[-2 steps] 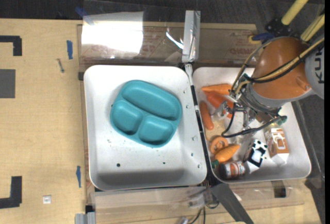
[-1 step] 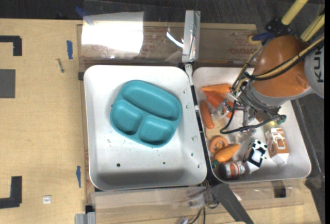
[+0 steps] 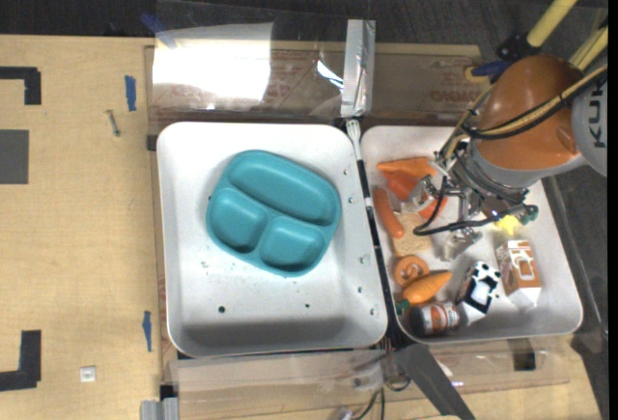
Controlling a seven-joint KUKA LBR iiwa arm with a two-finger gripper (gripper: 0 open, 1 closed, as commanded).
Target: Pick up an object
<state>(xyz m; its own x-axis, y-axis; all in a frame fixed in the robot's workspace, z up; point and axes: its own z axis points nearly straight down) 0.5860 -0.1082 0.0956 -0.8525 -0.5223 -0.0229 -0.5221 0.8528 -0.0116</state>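
Over the right bin [image 3: 565,297], near its middle and toward the far edge, I hang with my gripper [image 3: 462,215] low among the clutter. My wrist and its cables cover most of what lies under me, so I cannot tell how my jaws stand or whether anything sits between them.

No object is named for me, so any will do. Along the bin's left edge lie an orange wedge [image 3: 404,174] at the far end and a carrot [image 3: 387,212] just beside the wall. Toward the near-left corner sit a round orange piece [image 3: 410,268], an orange lump [image 3: 427,287] and a small can [image 3: 439,318] against the near edge. A black-and-white block [image 3: 482,288] lies near the middle of the near edge, and a small box [image 3: 522,264] toward the right edge. The left bin [image 3: 183,293] carries a teal tray [image 3: 273,210].

To do this well, I judge I should choose a piece that lies apart from its neighbours, like the box or the block, rather than the crowded near-left corner. I would centre above it, set my jaws across its narrow side, come straight down, close firmly, then lift slowly. The walls may block a finger at the carrot, and a round piece could roll out.
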